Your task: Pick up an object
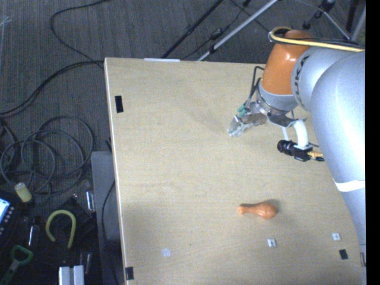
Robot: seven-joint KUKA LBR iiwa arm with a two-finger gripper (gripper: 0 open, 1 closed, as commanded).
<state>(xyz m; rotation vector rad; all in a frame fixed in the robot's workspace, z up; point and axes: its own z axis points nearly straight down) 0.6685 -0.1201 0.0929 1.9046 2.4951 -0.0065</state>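
One orange pear-shaped object (259,209) lay on the wooden bench top (178,159), untouched and well apart from the gripper (237,125). Gripper carried nothing visible; finger state could not be told. Approach, descent and grasp all remained.

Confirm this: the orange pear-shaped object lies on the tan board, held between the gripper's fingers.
Not held. The camera view shows the orange pear-shaped object lying alone on the tan board, well apart from the gripper, which hovers farther back near the board's right side.
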